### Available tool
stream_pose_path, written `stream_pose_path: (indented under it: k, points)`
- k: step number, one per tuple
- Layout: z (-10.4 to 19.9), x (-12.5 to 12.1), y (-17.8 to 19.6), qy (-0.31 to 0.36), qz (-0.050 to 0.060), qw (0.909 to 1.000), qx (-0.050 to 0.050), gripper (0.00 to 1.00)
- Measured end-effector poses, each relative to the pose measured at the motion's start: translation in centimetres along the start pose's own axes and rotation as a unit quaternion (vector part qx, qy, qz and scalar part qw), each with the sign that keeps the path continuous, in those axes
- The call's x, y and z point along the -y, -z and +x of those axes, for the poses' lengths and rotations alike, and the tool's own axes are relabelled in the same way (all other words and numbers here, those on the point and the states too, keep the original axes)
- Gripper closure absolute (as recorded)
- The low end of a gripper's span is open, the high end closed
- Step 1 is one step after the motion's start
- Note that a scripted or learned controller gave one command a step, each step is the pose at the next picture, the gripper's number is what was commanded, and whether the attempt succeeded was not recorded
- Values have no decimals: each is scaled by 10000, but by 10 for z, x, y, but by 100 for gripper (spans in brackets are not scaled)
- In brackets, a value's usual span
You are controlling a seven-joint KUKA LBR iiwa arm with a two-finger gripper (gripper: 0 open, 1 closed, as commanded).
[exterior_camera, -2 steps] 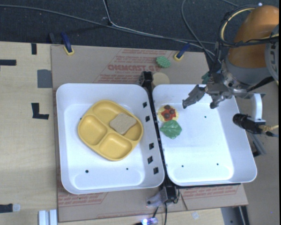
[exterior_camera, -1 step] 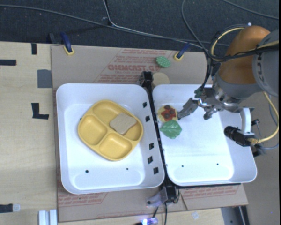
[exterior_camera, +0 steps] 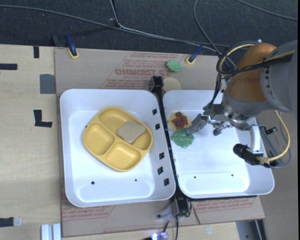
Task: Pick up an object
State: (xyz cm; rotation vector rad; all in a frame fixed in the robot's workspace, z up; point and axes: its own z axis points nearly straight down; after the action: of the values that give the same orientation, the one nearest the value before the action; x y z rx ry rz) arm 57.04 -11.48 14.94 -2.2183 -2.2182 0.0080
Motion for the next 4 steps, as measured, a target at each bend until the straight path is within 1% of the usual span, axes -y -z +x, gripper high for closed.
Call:
stream_pose_path:
  k: [1,2,3,4]
  points:
    - [-3,10,-59,2,6,10000,-4,0]
    - [-2,9,-46,10,-18,10000,-6,100]
    - [-12,7,7,1,-54,10000,6,100]
    - [-12,6,60,7,-53,10000,4,100]
